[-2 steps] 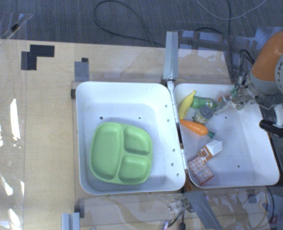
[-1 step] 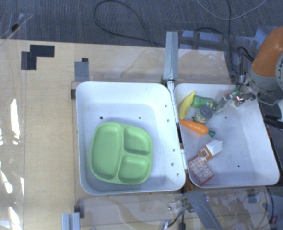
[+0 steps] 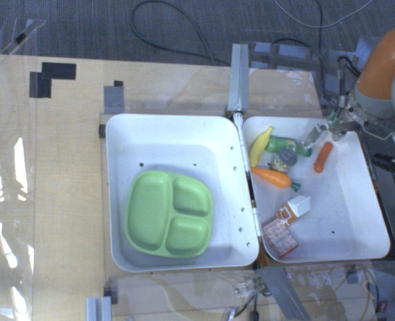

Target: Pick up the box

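Right bin (image 3: pixel 358 239): carrots (image 3: pixel 272 177) crowd box (image 3: pixel 294 208).

A light wooden bench (image 3: pixel 50 179) fills the near part of the scene, black tape marks (image 3: pixel 50 77) at its far left, while grey carpet (image 3: pixel 150 12) runs along the far side, crossed by black cables (image 3: pixel 177 25).

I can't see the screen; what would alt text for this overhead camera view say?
A robot arm reaches from the right, its gripper over the right white bin's far edge. That bin holds a small box, carrots, a banana and a packet; the left bin holds a green divided plate.
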Controlling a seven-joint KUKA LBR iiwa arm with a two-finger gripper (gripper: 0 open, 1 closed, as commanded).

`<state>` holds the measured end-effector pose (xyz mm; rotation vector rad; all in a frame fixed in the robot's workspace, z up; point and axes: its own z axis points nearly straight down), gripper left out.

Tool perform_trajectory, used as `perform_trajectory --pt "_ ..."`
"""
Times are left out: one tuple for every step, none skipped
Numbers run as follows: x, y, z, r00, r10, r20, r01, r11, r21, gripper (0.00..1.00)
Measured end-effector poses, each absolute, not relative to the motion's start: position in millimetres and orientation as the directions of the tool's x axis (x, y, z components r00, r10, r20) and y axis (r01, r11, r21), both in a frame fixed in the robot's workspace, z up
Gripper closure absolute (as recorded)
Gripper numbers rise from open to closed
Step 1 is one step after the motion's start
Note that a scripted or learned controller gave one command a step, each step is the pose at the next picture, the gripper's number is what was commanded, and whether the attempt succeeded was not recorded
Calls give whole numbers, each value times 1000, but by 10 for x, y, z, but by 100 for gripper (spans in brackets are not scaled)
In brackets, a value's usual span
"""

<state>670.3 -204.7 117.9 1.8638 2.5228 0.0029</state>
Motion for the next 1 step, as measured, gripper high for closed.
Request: perform_trajectory --pt "6701 -1720 1082 -446 895 -2 895 446 3 0"
